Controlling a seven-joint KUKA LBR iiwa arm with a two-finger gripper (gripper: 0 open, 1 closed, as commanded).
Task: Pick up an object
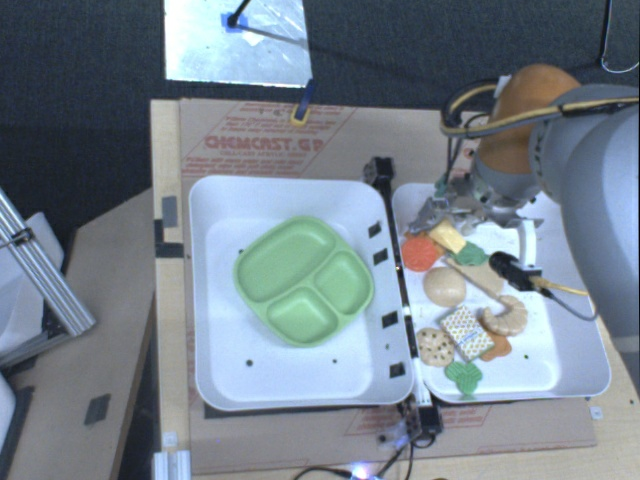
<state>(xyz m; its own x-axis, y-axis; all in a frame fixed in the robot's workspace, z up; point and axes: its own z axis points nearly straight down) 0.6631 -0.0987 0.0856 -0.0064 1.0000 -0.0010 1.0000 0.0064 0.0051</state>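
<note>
Your pincer (440, 216) hangs low over the far left corner of the right bin (562, 360). From this slanted view you cannot tell whether it is released or clenched. Just beside it, on the near side, lies a yellow wedge (447, 236), close enough that you cannot tell whether the two touch.

The things you could pick up are clustered in the left half of that bin. A red round slice (421, 254) lies against the bin's left wall, just beside the wedge. A small green piece (472, 256) sits on the wedge's other side. Nearer to you is a pale egg-shaped piece (444, 286), with a tan stick (481, 274) beside it. Nearer still you see:
- a checkered cracker (465, 331)
- a round cookie (434, 345) just to the cracker's left
- a curved tan pastry (505, 316) to the cracker's right
- a green leaf (463, 376) at the near edge of the group

The left bin (225, 368) holds a green divided plate (303, 280), lying flat near its middle, well apart from the pincer. Both bins rest side by side on the surface (115, 268).
</note>
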